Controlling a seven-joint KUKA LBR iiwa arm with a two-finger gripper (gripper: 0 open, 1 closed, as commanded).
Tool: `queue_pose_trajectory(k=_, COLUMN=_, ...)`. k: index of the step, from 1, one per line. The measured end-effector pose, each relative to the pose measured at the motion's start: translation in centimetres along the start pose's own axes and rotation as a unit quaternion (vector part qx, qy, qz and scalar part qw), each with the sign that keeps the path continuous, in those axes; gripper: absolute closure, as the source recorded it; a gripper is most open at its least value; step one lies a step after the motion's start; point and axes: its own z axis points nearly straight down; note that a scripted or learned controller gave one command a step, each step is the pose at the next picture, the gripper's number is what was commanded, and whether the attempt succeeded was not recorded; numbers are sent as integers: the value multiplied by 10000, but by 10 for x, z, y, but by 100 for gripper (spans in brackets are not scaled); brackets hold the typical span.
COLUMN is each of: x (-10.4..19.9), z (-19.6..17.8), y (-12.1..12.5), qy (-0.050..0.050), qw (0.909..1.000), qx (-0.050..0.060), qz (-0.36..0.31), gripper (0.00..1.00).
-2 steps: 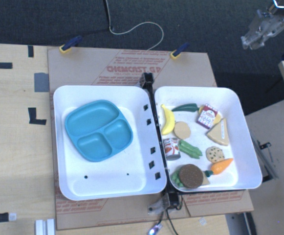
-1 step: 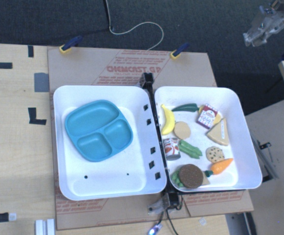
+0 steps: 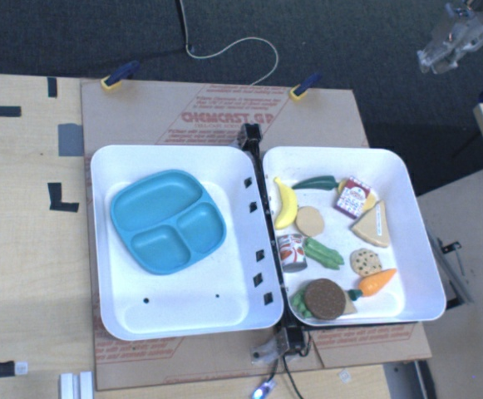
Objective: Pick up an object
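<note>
A: Sitting in the right-hand shallow white bin is a cluster of toy food: a yellow plastic banana by the divider, a dark green pepper just above it, a round tan cracker touching the banana's lower end.

B: And a small red-and-white box beside a pale cheese wedge, a red-labelled can next to a green pea pod, a chocolate-chip cookie, an orange carrot, a brown burger patty.

A: The left-hand white bin holds a blue three-compartment plastic tray.

B: The grey gripper hangs at top right, well apart from both bins, over the dark floor. It's blurred, so I cannot tell how it is set; nothing visible in it.
</note>
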Motion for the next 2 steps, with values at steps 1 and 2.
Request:
queue_pose_trajectory(k=1, x=1, z=-10, y=0, qy=2, qw=10000, qx=-1, qz=-4, gripper=100)
queue_pose_trajectory(k=2, x=1, z=-20, y=1, qy=1, qw=10000, qx=0, qz=-5, gripper=100)
